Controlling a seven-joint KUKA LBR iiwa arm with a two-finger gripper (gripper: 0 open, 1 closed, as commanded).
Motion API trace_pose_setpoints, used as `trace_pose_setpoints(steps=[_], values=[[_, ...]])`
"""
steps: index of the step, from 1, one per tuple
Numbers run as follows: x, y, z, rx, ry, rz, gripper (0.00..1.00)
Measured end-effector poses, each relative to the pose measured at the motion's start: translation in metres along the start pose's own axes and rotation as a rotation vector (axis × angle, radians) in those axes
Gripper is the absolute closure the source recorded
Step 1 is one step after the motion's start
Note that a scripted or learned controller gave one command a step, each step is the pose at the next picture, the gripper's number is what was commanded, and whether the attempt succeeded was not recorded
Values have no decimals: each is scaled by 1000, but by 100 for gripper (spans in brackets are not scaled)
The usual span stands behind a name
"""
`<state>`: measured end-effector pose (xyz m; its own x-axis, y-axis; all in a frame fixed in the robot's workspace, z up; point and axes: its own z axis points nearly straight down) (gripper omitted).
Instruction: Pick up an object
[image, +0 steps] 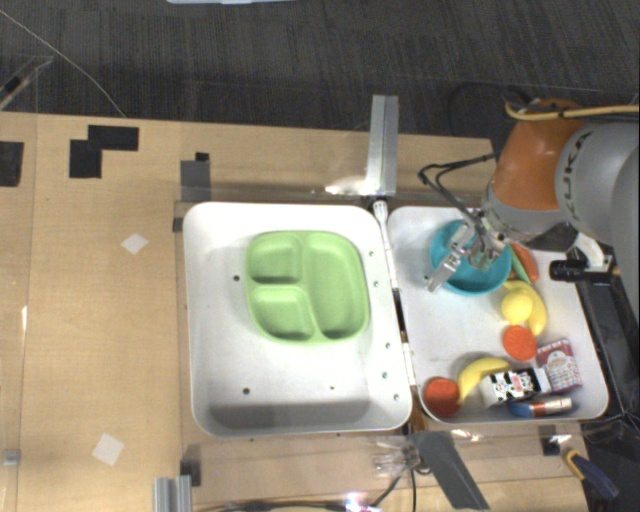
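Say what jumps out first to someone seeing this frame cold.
The lime-green divided tray sits alone in the left bin, bright against the white. In the right bin, the tool hangs over a blue bowl near the far end, with the grey arm and its orange band behind it. A cluster of small things fills that bin's near end: a banana, a red ball, a yellow lemon-like fruit.

Part of "KUKA" lettering shows on the grey arm (600, 180).
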<state>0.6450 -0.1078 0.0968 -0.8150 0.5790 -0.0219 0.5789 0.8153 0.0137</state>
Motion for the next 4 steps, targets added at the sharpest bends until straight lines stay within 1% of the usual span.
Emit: trace_pose_setpoints(steps=[1,2,3,4], values=[[-6,6,1,11,16,34,0],[-15,5,1,15,30,183,0],[-21,6,2,21,28,365,0],[-25,4,1,24,35,389,0]])
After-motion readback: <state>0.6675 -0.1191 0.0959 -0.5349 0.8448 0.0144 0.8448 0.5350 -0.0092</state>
